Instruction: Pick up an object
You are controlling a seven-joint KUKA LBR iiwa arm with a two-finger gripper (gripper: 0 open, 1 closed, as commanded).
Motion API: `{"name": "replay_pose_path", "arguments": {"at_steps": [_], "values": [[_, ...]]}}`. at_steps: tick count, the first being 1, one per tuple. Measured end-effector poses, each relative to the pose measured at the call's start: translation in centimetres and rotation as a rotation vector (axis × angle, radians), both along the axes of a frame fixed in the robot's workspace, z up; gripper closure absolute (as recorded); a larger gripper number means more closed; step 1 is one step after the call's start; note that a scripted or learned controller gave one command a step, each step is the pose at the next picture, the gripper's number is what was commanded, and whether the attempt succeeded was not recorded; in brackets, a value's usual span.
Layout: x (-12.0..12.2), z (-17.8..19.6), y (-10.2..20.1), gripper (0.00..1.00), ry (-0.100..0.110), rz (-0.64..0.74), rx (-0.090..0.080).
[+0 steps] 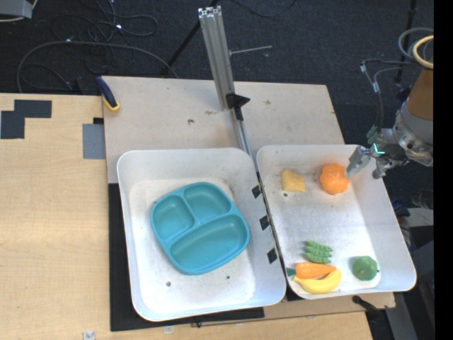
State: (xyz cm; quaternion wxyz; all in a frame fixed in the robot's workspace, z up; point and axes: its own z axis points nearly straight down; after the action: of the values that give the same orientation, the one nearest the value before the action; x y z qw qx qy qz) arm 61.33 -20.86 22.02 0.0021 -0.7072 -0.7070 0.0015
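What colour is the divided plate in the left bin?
Teal blue; the divided plate lies in the left bin, seen plainly in the camera view.

Orange ball (pixel 334 178) lies near right bin's (pixel 396 225) far edge, beside yellow wedge (pixel 293 182).

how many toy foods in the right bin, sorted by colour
orange: 2, the round orange and the carrot
yellow: 2, the cheese-like wedge and the banana
green: 2, the pea pod and the round green fruit
total: 6
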Motion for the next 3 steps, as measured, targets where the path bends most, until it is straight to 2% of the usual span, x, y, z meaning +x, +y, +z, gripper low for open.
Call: {"name": "replay_pose_path", "arguments": {"at_steps": [1, 3], "values": [[0.1, 0.2, 0.0, 0.0, -0.004, 0.0, -0.001], [-0.7, -11.4, 0.7, 0.0, 0.002, 0.0, 0.001]]}}
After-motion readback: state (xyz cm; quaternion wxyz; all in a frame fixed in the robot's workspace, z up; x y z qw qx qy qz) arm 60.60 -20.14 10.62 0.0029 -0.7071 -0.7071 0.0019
